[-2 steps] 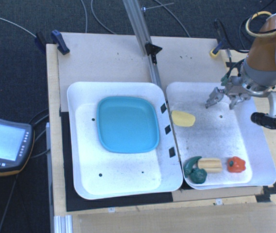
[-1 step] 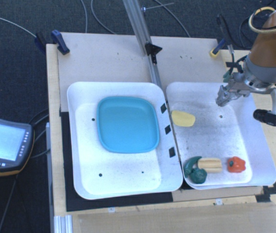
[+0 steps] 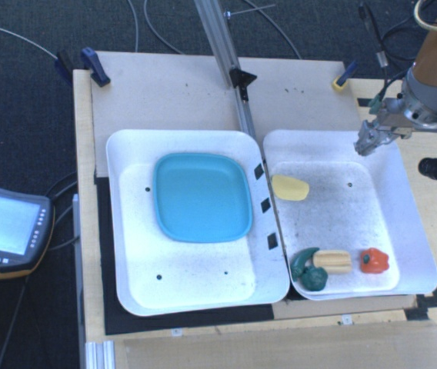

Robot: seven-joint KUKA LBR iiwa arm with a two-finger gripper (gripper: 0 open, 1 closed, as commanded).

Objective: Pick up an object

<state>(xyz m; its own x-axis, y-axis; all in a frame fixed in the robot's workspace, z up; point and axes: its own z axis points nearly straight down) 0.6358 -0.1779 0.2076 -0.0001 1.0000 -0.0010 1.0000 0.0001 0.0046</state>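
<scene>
My gripper (image 3: 367, 140) hangs over the far right corner of the right bin (image 3: 403, 183), on the grey arm with the orange band. Nothing shows between its fingertips. In the right bin a yellow lemon-like piece (image 3: 290, 187) lies near the left wall. Along the near edge lie a dark green vegetable (image 3: 308, 268), a tan bread-like roll (image 3: 332, 261) and a red pepper (image 3: 373, 260). The gripper is well apart from all of them.
The left bin (image 3: 126, 229) holds a blue square plate (image 3: 202, 197). A metal pole (image 3: 220, 29) slants down to the gap between the bins. A handheld pendant (image 3: 7, 229) lies off the bench at the left. Blue and yellow clamps sit at the board's far corners.
</scene>
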